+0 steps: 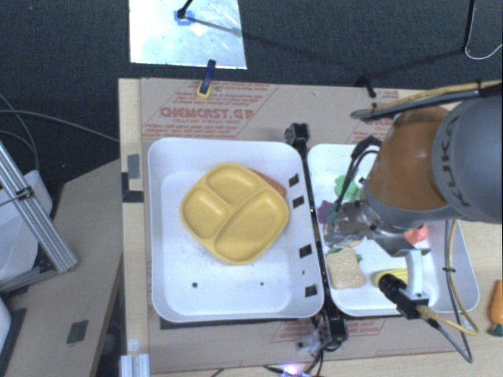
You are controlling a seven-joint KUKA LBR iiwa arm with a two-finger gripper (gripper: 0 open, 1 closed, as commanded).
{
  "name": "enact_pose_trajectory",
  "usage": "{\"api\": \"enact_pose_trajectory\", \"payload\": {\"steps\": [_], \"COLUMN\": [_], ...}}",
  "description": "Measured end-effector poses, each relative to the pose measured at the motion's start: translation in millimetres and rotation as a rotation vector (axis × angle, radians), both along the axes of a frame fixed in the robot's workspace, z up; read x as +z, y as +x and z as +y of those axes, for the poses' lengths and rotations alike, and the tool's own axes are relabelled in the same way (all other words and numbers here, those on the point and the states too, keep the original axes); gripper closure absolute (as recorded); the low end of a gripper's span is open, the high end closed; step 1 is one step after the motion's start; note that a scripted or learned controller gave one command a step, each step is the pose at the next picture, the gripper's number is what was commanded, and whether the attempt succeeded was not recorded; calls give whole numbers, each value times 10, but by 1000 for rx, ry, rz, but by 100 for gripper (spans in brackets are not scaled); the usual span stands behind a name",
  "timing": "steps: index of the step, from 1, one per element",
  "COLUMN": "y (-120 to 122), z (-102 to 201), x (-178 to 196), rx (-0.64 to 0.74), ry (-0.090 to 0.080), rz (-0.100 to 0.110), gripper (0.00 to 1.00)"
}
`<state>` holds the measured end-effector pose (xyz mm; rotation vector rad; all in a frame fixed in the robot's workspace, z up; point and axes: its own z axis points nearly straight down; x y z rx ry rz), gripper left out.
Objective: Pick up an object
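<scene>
The hand [343, 230] is low in the right bin [470, 289] by the bread [346, 270]; nothing looks picked up yet.

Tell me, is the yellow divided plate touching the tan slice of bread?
Apart. The camera view shows the yellow plate in the left bin, the bread slice in the right bin, the bin walls between them.

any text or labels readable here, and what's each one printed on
"CHEMCAST" then a shorter part, perhaps "GP": red print on the brown sheet behind the left bin.
"KUKA": reads vertically on the grey arm; partly cut off.
More red print on the sheet's other edges: too small and blurred to read.
</scene>
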<state>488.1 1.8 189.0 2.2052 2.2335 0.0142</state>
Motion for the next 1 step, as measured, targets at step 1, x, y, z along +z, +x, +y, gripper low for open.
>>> {"api": "enact_pose_trajectory", "payload": {"steps": [1], "y": [206], "z": [500], "x": [1128], "rx": [-1], "ry": [-1], "rz": [-5], "gripper": [100]}}
